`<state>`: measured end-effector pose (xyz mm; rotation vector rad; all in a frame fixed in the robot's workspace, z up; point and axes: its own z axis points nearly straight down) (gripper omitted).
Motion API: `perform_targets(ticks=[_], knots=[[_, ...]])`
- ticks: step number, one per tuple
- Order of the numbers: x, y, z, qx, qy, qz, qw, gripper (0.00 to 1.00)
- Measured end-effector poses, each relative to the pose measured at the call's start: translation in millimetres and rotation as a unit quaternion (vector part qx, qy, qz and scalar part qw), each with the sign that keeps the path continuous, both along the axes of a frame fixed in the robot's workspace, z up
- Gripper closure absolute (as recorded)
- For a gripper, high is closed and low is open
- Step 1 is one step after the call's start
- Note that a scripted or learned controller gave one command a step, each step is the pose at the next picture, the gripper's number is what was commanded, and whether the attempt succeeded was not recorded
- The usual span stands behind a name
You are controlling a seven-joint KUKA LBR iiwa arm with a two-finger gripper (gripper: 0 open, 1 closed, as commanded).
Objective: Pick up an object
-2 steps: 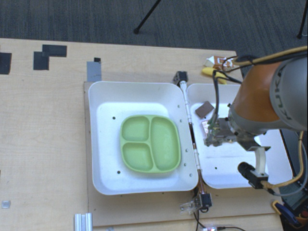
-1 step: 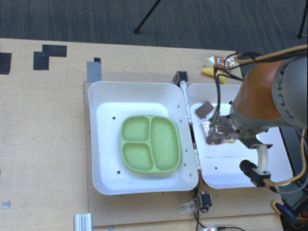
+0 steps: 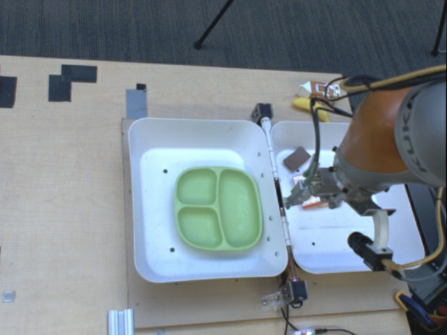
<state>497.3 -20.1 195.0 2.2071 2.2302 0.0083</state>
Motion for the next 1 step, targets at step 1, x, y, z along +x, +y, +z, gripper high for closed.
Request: perform_targets(ticks=[1], knots=[[-9.9,-61.2,-10.6,-0.0008,0.002,-0.004,1.0,0.0]])
